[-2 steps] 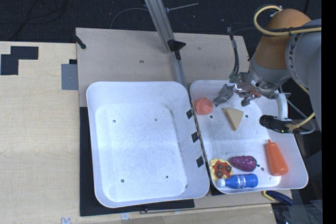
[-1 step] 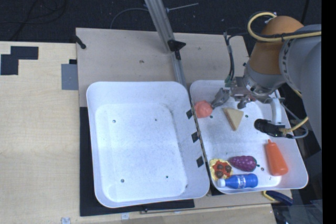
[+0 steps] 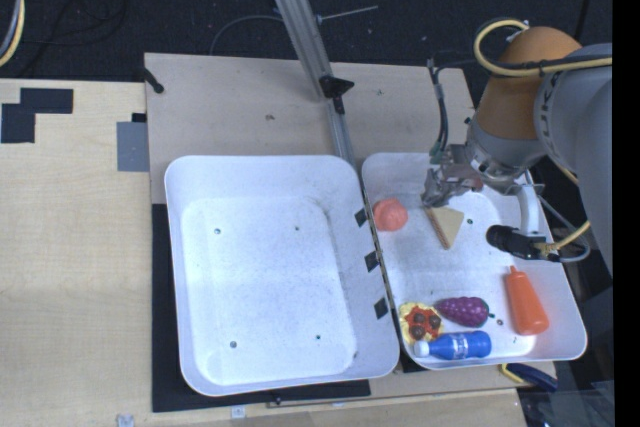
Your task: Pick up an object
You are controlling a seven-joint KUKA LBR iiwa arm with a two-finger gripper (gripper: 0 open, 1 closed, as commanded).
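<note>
Camera view: pale yellow cheese wedge (image 3: 447, 225), pincer (image 3: 437, 194) above.

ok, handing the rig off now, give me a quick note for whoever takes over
End effector: low in the right white bin, just above the pale yellow cheese wedge. No object seen between its fingers.
Objects, all in the right bin: round pink-red ball by the left wall; orange bottle at right; purple grape bunch, small pizza-like toy and blue and white bottle along the front.
Done: nothing picked up yet.
Left: grasp and lift one object; the wedge looks nearest.
</note>
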